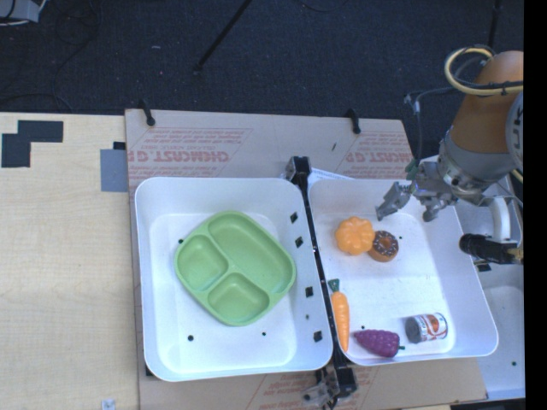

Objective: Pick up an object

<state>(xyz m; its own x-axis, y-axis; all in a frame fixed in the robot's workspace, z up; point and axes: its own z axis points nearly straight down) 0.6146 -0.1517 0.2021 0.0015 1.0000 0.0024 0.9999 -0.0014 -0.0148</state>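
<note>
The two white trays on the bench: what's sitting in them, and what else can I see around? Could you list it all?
Left bin: one, white, left half of bench.
Divided plate: one, light green, three compartments, in left bin.
Right bin: one, white, beside the left one.
Toy pumpkin: one, orange, upper middle of right bin.
Doughnut: one, brown, touching the pumpkin's right.
Carrot: one, orange, along right bin's left wall.
Grape bunch: one, purple, near front wall.
Can: one, silver and red, lying right of the grapes.
Gripper: one, grey, fingers spread, above right bin's far edge.
</note>
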